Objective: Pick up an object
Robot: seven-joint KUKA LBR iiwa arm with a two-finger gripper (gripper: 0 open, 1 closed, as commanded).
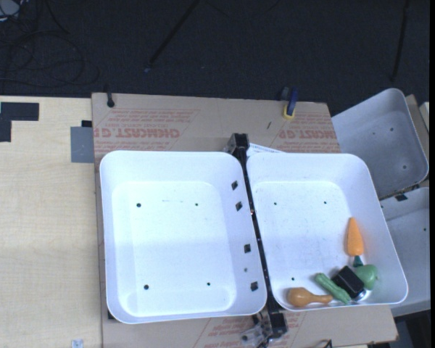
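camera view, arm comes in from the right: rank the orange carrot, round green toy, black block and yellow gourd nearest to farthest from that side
1. Orange carrot and round green toy, both by the right wall of the right bin: too close to call.
2. Black block, just left of the green toy.
3. Yellow gourd, farthest left, at the front wall.

Bench layout: two bins side by side on a printed cardboard sheet [203, 125].

Shallow white left bin [119, 172] sits left of shallow white right bin [362, 169], rims touching. In the right bin's near right corner: orange carrot-shaped toy [354, 237] farthest back; green rounded toy [367, 274], black block [347, 282], green elongated toy [331, 287] clustered before it; orange gourd-shaped toy [307, 296] leftmost.
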